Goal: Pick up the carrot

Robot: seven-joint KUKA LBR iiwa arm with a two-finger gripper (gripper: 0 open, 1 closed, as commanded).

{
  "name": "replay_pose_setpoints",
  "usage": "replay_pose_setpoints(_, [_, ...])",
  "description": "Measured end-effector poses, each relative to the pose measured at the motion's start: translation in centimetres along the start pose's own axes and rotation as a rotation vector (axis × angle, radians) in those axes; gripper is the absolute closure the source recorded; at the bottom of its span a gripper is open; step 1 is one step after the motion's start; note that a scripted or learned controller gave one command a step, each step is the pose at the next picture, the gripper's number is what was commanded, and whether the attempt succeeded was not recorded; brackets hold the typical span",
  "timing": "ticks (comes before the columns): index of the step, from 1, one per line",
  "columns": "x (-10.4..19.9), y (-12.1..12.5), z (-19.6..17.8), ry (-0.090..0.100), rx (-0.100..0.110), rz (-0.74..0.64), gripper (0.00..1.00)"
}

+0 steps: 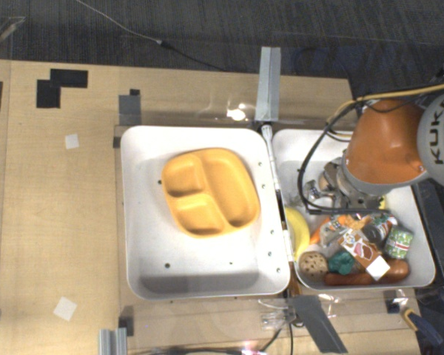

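Gripper [353,209] low in right bin [303,150], pincer state hidden under wrist, can't tell. Carrot [345,221] prob orange bit beneath, in clutter. Risk: grabs neighbour item or nothing.

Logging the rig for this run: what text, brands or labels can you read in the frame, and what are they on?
"KU": large dark letters on the grey arm, cut off at the frame edge.
Printed packets and a green-labelled can in the right bin: print too small and blurred to read.
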State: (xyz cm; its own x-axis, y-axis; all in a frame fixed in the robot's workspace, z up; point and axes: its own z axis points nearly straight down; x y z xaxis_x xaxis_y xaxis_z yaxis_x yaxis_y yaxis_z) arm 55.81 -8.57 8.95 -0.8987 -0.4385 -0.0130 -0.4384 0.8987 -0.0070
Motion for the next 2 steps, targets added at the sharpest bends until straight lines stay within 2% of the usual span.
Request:
replay_pose_setpoints(1, [6.0, -0.2, -0.1, -0.002, 0.002, 0.273, 0.0])
replay_pose_setpoints(2, [5.6, -0.3, -1.5, -0.012, 0.006, 0.268, 1.0])
